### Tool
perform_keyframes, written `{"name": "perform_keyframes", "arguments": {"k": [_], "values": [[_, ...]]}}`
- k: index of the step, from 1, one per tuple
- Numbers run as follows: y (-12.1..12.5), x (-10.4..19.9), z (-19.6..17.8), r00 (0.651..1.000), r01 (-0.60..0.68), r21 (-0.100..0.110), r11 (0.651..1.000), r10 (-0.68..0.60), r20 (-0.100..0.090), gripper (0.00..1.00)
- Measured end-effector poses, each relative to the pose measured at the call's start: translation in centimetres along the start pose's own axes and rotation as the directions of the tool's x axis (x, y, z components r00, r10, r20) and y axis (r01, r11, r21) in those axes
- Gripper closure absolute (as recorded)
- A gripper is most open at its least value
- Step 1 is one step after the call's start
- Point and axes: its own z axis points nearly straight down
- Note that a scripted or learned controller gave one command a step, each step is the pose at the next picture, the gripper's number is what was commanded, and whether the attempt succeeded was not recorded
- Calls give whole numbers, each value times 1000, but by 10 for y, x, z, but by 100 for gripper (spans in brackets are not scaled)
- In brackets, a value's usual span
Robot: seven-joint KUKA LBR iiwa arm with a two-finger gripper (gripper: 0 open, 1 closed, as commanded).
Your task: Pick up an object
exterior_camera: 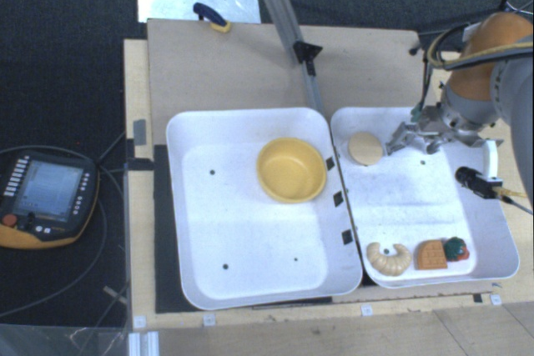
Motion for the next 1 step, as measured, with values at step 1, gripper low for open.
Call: {"name": "perform_keyframes", "arguments": {"k": [1], "values": [[1,0,-11,1000,0,-2,1000,0,1,100]]}}
